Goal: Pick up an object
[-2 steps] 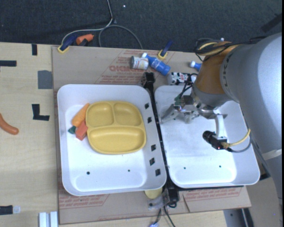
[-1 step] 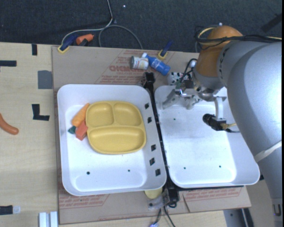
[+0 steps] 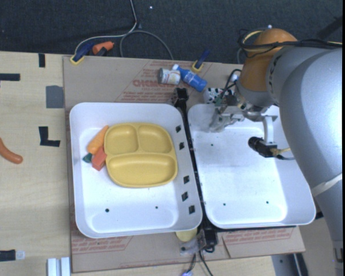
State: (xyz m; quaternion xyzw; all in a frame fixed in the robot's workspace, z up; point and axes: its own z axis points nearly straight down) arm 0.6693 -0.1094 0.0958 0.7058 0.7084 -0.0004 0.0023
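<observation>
A yellow divided plate (image 3: 141, 154) lies in the left bin (image 3: 126, 217). Against the plate's left side rest an orange carrot-shaped piece (image 3: 96, 140), a red piece (image 3: 99, 162) and a small green bit (image 3: 86, 158). My gripper (image 3: 219, 121) is low over the far left corner of the right bin (image 3: 247, 206), just under the orange band (image 3: 263, 68) of the arm. It is well apart from the plate, across the divider between the bins. I see nothing between its tips, which are too small and cluttered to read.
An orange sausage-shaped toy (image 3: 7, 150) lies on the bench far left, outside the bins. A blue and white clamp (image 3: 183, 76) and an orange-handled clamp (image 3: 98, 48) sit behind the bins. A black part (image 3: 263, 147) with a cable hangs near the right bin's right side.
</observation>
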